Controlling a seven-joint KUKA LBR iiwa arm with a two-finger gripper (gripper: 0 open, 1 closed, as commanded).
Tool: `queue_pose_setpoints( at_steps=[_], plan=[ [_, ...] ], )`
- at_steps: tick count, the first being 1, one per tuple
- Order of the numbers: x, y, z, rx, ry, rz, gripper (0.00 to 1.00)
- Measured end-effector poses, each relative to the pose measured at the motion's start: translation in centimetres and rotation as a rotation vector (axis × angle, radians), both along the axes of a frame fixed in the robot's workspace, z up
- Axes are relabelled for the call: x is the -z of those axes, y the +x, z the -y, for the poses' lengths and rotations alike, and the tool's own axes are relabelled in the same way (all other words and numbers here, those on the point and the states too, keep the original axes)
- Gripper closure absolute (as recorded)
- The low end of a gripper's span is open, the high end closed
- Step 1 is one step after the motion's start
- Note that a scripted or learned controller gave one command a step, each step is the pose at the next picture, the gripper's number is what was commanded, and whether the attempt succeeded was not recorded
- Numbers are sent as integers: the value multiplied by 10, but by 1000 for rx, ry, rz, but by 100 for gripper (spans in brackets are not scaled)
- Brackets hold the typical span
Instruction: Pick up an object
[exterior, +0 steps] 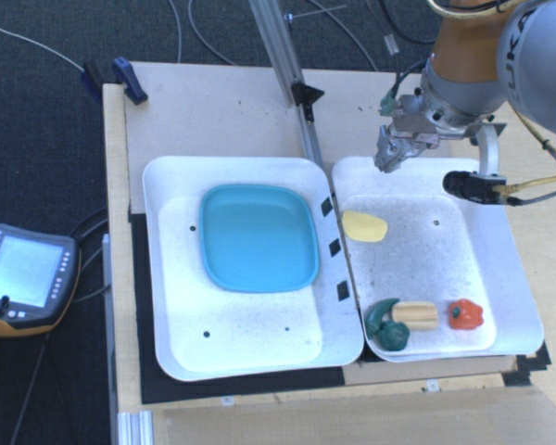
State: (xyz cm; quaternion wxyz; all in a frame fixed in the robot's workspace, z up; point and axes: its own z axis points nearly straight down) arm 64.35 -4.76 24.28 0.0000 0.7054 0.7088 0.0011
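End effector: I see the grey two-finger end effector (389, 160) hanging over the far edge of the right-hand shallow white plastic bin (514, 276), tips pointing down near the bin's back left corner. I cannot tell from here whether it is released or clenched; nothing shows at its tips.

Candidates: four things lie in the right bin. A pale yellow rounded piece (364, 226) sits close to the bin's left wall, nearest the end effector but apart from it. Along the near edge lie a dark green curved vegetable-shaped toy (386, 324), a tan block shaped like a bread stick (415, 315) touching it, and a red-orange tomato-like toy (464, 314) just beside that.

Left bin: the other shallow white bin (171, 323) holds a turquoise square plastic plate (258, 237), lying flat.

Progress: I judge the pick as not yet made. Every object rests on a bin floor.

Remaining: choose a target, descend onto it, close on it and lift. The yellow piece looks to me the likeliest target, given how near it lies.

Risk: it sits close to the bin wall, which may crowd a finger.

Table: the light wooden table (222, 109) carries both bins side by side.
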Motion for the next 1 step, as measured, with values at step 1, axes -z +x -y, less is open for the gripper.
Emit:
queue_pose_setpoints(
  at_steps=[1],
  plan=[
    [11,-17,-52,0,0,-2,100]
  ],
)
